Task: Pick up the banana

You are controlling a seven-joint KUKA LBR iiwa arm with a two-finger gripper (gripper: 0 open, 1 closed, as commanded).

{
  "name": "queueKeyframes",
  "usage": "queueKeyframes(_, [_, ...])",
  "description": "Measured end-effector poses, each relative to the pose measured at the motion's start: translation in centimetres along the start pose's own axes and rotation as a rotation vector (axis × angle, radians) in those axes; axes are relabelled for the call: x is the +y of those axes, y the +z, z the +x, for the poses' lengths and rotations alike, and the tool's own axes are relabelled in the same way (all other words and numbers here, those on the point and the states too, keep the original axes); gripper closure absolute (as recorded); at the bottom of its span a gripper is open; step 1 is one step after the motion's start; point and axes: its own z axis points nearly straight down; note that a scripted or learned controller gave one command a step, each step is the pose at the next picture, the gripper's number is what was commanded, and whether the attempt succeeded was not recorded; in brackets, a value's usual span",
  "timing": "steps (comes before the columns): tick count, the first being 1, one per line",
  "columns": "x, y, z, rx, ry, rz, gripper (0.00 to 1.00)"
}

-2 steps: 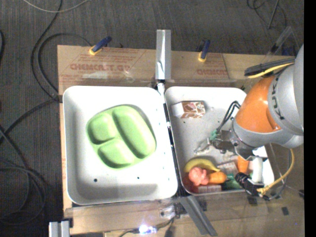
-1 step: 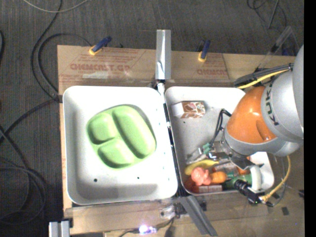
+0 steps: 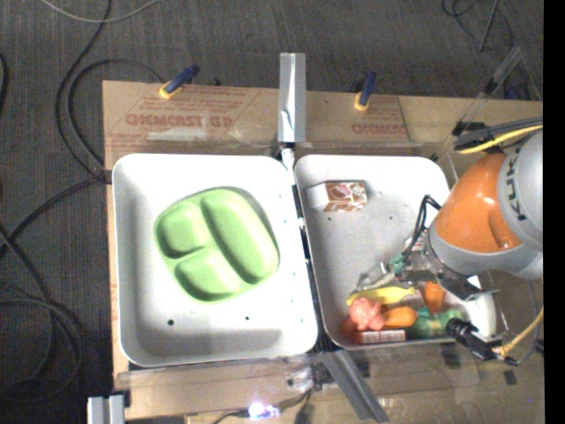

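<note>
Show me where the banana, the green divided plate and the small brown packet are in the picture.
banana (image 3: pixel 386 296): camera view, on its yellow middle, in the right bin's pile.
green divided plate (image 3: pixel 218 243): camera view, on the ridge between its compartments.
small brown packet (image 3: pixel 344 195): camera view, on its middle.

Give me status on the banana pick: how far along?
Done: the grey arm with orange band has reached over the right white bin. In hand: its gripper sits low at the toy pile, beside the yellow plastic banana. Left: the banana lies in the bin, no grasp visible, no lift.
</note>
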Motion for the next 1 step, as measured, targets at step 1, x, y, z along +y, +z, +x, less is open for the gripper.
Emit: queueKeyframes(1, [0.09,-0.95,-0.09,-0.002,0.001,-0.001,1.0])
